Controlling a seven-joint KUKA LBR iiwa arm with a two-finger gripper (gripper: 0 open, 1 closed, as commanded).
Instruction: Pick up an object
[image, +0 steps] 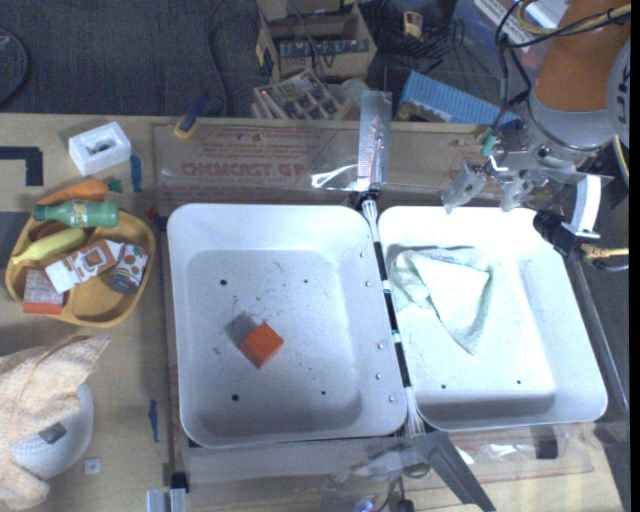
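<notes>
The gripper (487, 192) hovers above the far rim of the right bin (580, 330), its 2 fingers spread and holding nothing. A pale cloth (450, 290) lies just below it. Best to descend onto a raised fold, then pinch.

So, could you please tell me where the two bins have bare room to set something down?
Left bin: bare all around the orange block. Right bin: bare front and right of the white cloth; crowded at its back left.
</notes>
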